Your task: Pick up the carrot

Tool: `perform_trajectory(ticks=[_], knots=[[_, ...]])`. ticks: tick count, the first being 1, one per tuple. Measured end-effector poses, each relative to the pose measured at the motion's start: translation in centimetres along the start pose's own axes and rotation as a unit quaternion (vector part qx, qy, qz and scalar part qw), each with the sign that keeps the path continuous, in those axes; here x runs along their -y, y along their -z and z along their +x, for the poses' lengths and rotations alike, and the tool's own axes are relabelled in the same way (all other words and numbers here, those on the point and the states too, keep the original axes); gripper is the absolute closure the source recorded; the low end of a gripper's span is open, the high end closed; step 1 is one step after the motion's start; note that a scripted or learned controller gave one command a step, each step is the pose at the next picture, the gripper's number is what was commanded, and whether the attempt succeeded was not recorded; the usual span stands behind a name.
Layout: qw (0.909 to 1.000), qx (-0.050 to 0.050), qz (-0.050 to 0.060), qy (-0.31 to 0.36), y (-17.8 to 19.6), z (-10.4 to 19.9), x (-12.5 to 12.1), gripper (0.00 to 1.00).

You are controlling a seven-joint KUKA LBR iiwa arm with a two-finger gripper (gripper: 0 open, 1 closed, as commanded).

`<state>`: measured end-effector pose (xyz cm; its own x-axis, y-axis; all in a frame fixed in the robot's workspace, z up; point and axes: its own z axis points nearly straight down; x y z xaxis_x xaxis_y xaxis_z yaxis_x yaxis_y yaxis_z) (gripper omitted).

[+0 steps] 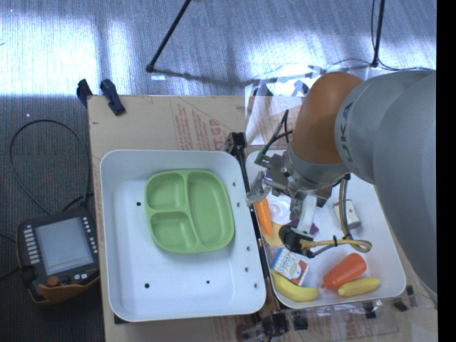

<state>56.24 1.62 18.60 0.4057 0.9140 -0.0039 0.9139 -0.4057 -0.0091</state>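
Looking down on the right bin point(396, 261), you will find the carrot point(264, 219) lying flat on its floor, tight along the left wall, the one it shares a side with the left bin point(108, 191). Its long axis runs nearly parallel to that wall, up and down the view with a slight lean, the near end a little further from the wall than the far end. The far end passes under the gripper point(258, 191), so you cannot say which end is the thin one. The gripper hangs low right over that far end, close against the wall, which I judge to be an approach to the carrot where it lies. From this slant you cannot tell how far the gripper is open, nor whether it has hold of anything. Being so close to the wall, the carrot probably leaves little room on that side, so a closing line across the long axis looks tight. Nearer you lie a small carton point(289, 266), a banana point(296, 289) and an orange-red tapered thing point(344, 271), all apart from the carrot. The green divided plate point(190, 210) sits alone in the left bin.
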Motion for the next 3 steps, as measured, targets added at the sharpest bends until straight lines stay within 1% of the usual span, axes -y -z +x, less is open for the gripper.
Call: perform_trajectory(ticks=[2, 3], knots=[[1.0000, -0.001, 0.000, 0.000, 0.0, 0.1, 0.0, 0.00], [0.9936, -0.001, -0.001, -0.113, 0.0, -3.1, -2.0, 0.00]])
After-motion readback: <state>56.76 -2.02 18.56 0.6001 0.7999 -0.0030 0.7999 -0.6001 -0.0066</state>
